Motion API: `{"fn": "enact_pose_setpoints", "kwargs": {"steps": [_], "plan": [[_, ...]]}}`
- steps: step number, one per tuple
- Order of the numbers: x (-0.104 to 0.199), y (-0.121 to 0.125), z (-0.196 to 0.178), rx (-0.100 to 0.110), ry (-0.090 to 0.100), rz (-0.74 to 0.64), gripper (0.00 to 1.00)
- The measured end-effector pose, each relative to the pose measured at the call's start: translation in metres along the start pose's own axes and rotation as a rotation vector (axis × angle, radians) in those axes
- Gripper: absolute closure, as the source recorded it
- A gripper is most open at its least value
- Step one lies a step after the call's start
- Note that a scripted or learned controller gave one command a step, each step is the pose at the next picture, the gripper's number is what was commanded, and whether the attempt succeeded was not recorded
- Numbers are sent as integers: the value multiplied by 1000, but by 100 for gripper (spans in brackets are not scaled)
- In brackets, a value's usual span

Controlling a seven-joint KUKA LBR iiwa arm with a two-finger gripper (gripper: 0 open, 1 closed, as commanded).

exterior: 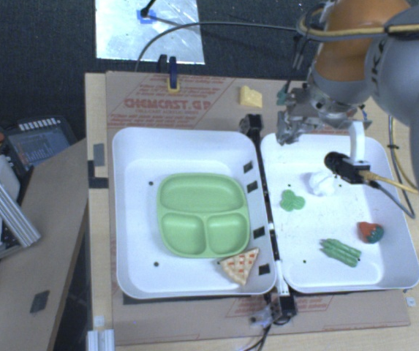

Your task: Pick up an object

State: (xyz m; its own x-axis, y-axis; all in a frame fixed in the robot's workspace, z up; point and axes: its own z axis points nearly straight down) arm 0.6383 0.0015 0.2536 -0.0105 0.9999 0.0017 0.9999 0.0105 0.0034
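The things I could pick up lie mostly in the right bin (399,269). A flat green piece (292,200) sits near that bin's left wall, a white lump (322,183) lies just beside it to the right, a red piece with a green end (371,232) rests near the right wall, and a bundle of green beans (340,251) lies toward the front, between the green piece and the red one. None of them touch each other.

My gripper (288,133) hangs over the back left corner of the right bin, close to the divider between the 2 bins, well apart from all 4 objects. I see nothing between its fingers, and I cannot tell whether they are spread or closed. A black fitting (346,168) on a white bracket hangs from my wrist above the white lump.

The left bin (132,196) carries a green 3-compartment tray (202,215) in its middle, and a pizza slice (240,266) lies at the tray's front right corner, just touching or nearly so.

Behind the bins, a yellow block (251,96) rests on the cardboard-covered surface (158,101), and a blue and yellow clamp (171,72) stands at its back edge.
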Motion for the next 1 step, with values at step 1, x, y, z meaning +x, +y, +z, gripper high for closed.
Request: {"fn": "enact_pose_setpoints", "kwargs": {"steps": [1], "plan": [[49,8,18,2,-1,2,100]]}}
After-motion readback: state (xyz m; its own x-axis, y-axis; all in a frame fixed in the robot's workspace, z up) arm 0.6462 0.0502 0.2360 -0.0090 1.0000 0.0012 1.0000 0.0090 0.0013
